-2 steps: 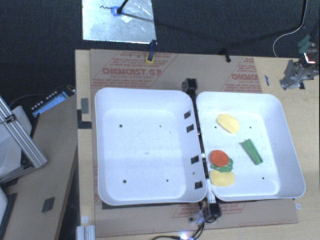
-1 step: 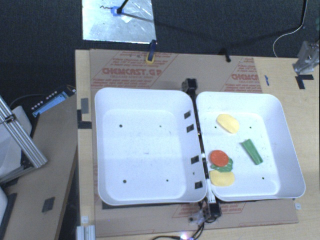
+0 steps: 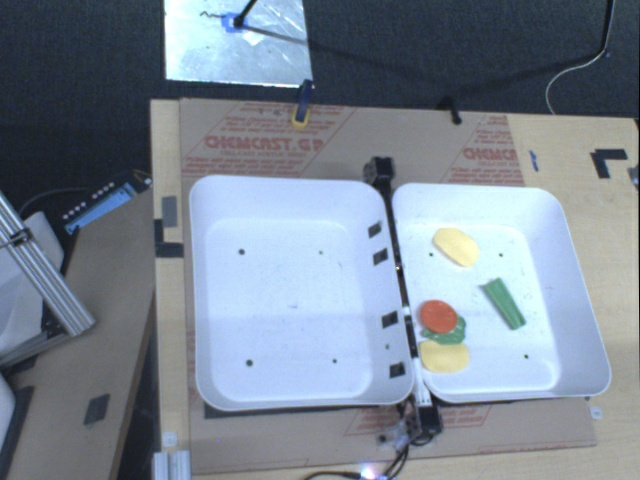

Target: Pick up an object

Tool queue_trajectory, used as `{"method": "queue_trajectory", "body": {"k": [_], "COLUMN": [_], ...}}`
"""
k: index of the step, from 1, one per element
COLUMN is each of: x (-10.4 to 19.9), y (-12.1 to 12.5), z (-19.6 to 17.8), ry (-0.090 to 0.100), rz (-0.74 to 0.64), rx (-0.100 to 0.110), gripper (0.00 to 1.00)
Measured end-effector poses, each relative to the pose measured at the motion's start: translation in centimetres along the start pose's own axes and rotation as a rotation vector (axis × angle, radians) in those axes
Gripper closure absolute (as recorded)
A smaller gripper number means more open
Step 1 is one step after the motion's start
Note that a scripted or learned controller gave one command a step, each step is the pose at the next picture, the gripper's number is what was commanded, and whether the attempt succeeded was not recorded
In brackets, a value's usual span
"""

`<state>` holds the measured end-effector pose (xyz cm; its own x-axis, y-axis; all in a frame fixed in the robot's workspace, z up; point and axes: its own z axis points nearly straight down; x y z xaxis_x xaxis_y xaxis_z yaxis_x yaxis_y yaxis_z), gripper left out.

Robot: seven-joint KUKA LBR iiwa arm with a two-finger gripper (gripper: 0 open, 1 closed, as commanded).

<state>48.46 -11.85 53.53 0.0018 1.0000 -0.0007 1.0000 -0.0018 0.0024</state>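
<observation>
From above, the left bin [image 3: 290,293] has lots of free floor inside its white walls. In the right bin [image 3: 500,293], a yellow oval piece [image 3: 456,247] lies near the back, a green stick [image 3: 503,303] lies toward the right, and a red disc [image 3: 438,316] touches a yellow piece [image 3: 444,357] near the middle wall.

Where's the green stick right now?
In the right bin, right of centre: the green stick lies below the yellow oval and right of the red disc.

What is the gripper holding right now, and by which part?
Cannot be told; the green piece, red disc and both yellow pieces lie loose in the right bin.
</observation>
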Motion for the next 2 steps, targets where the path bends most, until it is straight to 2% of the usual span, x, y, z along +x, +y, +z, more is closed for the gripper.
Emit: {"method": "queue_trajectory", "body": {"k": [2], "x": [-3.8], "y": [0.2], "z": [0.0], "ry": [-0.001], "rz": [-0.002], "rx": [-0.002], "gripper": [1.00]}}
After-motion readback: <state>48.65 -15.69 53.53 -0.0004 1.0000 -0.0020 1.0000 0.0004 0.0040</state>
